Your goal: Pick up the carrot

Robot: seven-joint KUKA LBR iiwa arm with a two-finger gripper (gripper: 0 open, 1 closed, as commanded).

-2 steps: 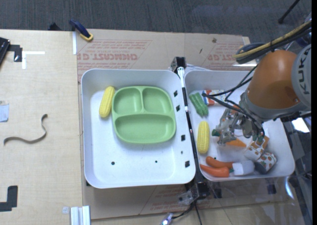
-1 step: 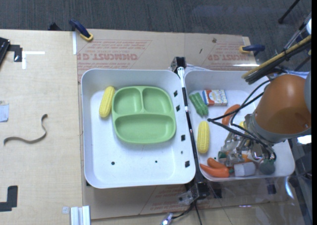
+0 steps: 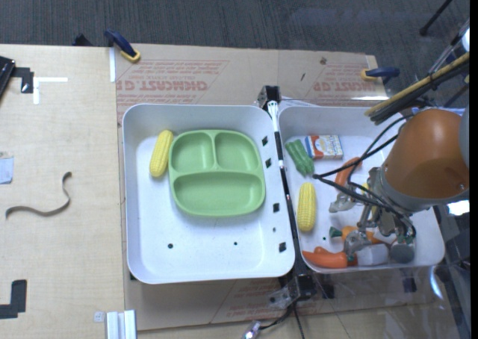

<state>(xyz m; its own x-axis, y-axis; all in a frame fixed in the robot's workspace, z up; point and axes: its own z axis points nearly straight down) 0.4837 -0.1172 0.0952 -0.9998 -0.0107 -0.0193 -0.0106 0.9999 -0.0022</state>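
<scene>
In the camera view, I read the carrot lying flat on the floor of the right bin, close to its near wall, orange body pointing toward the divider between the bins. I have the gripper lowered into the same bin, just beside the carrot on its far-right side, hung under the orange band of the arm. From here I cannot tell how the fingers stand: cabling and the wrist body cover them, and nothing reads clearly as held. I judge the tool sits low because the carrot lies against the bin floor and leaves little room above the wall. A corn cob lies along the divider, near the carrot's far side; a green vegetable and a small box sit farther back. In the left bin, a green divided plate rests with a second corn cob touching its left rim; both stand well apart from the work. The surface lies to the left.
</scene>
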